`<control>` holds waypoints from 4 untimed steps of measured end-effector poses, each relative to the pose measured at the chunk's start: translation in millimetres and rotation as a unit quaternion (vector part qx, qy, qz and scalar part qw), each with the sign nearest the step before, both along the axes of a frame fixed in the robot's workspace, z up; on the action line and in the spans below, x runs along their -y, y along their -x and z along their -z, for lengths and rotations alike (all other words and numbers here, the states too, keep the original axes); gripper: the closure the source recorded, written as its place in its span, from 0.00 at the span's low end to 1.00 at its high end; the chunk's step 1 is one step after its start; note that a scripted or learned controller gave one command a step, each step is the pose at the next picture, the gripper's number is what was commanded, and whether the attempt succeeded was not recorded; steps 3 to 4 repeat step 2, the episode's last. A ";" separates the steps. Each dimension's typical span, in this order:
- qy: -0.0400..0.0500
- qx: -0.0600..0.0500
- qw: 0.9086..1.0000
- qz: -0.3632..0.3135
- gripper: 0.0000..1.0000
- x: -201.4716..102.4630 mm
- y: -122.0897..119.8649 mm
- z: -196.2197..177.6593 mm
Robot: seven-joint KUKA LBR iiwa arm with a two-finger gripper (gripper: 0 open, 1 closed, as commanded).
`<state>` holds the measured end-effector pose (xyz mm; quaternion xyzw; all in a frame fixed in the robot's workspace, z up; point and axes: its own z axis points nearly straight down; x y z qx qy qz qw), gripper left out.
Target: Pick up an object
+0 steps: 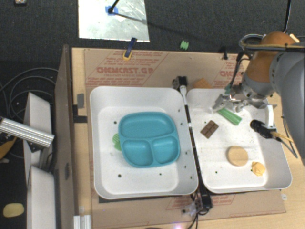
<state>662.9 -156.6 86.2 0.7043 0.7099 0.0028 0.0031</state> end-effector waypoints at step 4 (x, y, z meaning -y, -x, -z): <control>-0.001 -0.004 1.000 0.002 1.00 -40.9 73.3 -92.2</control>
